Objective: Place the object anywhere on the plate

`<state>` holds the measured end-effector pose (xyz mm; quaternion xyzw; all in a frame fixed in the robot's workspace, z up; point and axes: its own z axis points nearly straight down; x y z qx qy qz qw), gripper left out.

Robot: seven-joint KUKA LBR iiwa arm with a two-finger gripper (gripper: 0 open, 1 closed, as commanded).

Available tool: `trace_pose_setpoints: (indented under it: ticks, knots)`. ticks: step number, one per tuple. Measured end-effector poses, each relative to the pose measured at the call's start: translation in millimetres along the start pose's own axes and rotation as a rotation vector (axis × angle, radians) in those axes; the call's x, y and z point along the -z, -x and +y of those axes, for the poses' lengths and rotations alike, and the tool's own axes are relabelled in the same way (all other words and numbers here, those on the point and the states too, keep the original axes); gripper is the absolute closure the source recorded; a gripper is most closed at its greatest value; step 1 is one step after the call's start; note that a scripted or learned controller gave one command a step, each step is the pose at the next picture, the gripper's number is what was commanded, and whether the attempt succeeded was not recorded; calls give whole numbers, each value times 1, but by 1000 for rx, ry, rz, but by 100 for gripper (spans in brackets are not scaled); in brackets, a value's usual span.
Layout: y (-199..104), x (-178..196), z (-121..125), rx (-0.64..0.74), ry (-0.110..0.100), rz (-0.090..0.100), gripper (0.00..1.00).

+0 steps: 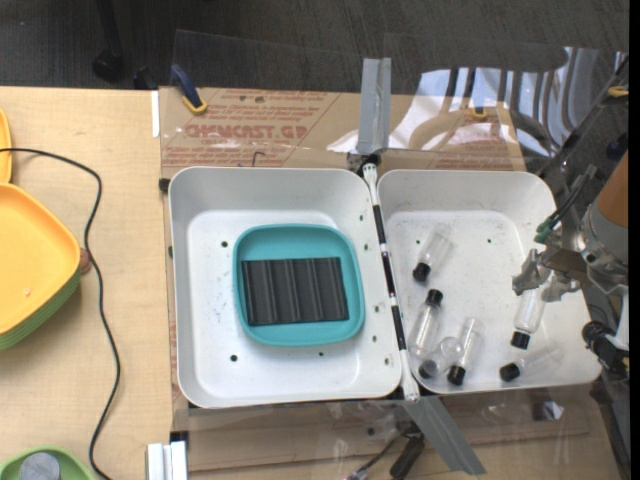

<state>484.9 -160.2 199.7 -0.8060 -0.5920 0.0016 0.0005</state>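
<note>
A teal plate (298,240) with a dark ridged centre lies in the left white bin (200,268). Several clear vials with black caps are scattered in the right bin (480,193): one (432,252) near its upper left, others (427,323) (463,346) along its lower left. My gripper (545,276) hangs at the right bin's right side. Directly below it, one vial (526,314) stands nearly upright with its black cap down, its upper end meeting the gripper. I cannot make out whether it is held.
Another vial (530,365) lies near the right bin's front edge. A ridge (385,268) divides the two bins. Cardboard (260,128) lies behind them. Yellow and green dishes (30,268) and a black cable (100,298) sit on the bench to the left.
</note>
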Motion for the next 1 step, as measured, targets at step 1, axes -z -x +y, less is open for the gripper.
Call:
trace_pose_setpoints:
  ticks: [1]
  knots:
    - [0,0,0,0,0,0,0]
